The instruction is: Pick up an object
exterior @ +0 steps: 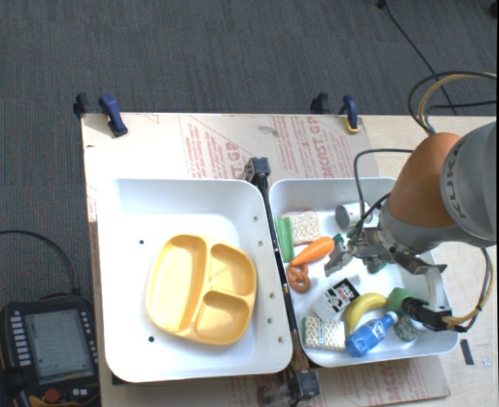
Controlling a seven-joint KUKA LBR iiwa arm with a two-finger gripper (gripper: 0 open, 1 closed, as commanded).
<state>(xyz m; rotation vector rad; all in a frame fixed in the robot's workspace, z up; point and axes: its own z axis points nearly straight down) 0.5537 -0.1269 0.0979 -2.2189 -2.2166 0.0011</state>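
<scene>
I hang over the right bin (440,339), my fingers (344,257) low beside the carrot (313,250) (whether they are apart or together I cannot tell). A banana (363,305) and blue bottle (370,334) lie nearer the front; the yellow tray (202,288) sits in the left bin (130,219).

A robotics lab is showing here. A teach pendant (50,346) is lying on grey carpet (190,49). Clamps (112,115) are gripping the bench board (232,142).

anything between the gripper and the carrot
Nothing visible does. The gripper hangs just right of the carrot in the right bin, with bare bin floor between them; the pretzel lies below the carrot.
</scene>
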